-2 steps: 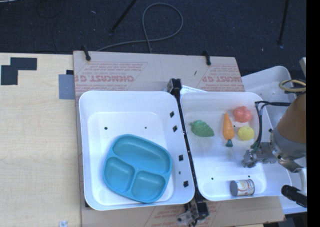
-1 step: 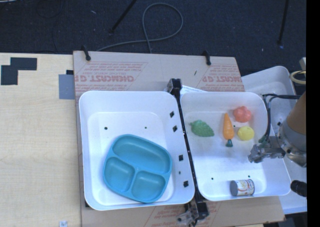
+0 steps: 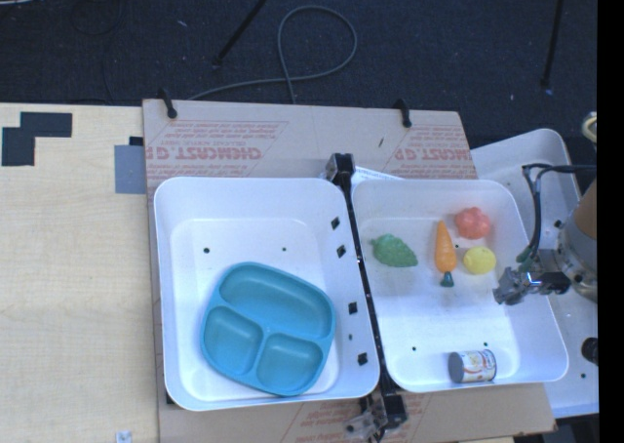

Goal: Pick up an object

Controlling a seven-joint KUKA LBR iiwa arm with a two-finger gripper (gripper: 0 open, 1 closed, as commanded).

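Camera view: my gripper (image 3: 511,289) hangs over the right white bin's (image 3: 531,358) right wall; whether it's spread or closed, cannot tell. Nothing lifted. Toward the far edge lie a green leafy toy (image 3: 394,252), orange plastic carrot (image 3: 445,250), yellow lemon (image 3: 479,260), red fruit (image 3: 472,222); small can (image 3: 473,366) near the front edge. Left bin: blue divided tray (image 3: 267,327). Pick still to do.

Blue tray (image 3: 268,327), orange carrot (image 3: 445,249), green leaf (image 3: 394,252), yellow lemon (image 3: 479,260)

Dark carpet floor (image 3: 439,31), loose cables (image 3: 317,41); pale wood benchtop (image 3: 68,285).
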